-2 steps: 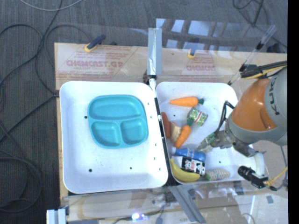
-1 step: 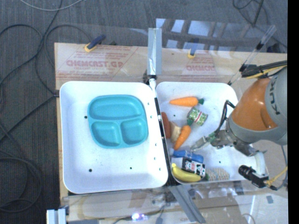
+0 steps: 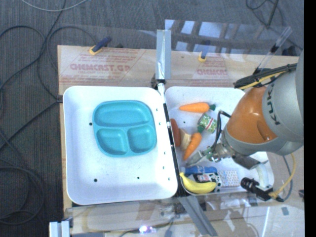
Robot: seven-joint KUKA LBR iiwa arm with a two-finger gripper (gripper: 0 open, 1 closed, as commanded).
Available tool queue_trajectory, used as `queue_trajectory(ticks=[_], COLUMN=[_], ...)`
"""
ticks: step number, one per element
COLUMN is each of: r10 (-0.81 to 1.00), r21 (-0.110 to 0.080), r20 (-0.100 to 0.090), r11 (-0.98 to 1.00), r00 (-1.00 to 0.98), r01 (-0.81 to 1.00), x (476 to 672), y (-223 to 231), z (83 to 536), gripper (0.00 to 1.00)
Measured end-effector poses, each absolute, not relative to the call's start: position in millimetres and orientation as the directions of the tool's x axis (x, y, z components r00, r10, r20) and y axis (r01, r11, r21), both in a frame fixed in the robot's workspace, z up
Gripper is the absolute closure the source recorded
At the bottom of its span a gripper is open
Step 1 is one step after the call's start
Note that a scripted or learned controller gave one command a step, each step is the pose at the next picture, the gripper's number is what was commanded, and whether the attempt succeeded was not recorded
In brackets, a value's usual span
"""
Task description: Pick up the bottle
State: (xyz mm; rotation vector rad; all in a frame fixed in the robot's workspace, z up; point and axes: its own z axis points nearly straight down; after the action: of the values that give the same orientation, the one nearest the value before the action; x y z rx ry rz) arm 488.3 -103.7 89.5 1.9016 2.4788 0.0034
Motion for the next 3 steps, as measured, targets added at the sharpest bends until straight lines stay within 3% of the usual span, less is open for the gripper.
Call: queue_trajectory(ticks=[1, 2, 3], r10=[0.968, 0.895, 0.929], r21=[0.012, 0.01, 0.012], r20=[-0.005, -0.015, -0.004], r11=[0.251, 0.446, 0.371], r00=[-0.251, -0.446, -0.371], r01=[0.968, 0.895, 0.929], x=[488.4, 488.6, 489.1], y=[-158.2, -132.7, -178.7], z=[89.3, 89.6, 89.2], gripper=[0.0, 0.0, 0.0])
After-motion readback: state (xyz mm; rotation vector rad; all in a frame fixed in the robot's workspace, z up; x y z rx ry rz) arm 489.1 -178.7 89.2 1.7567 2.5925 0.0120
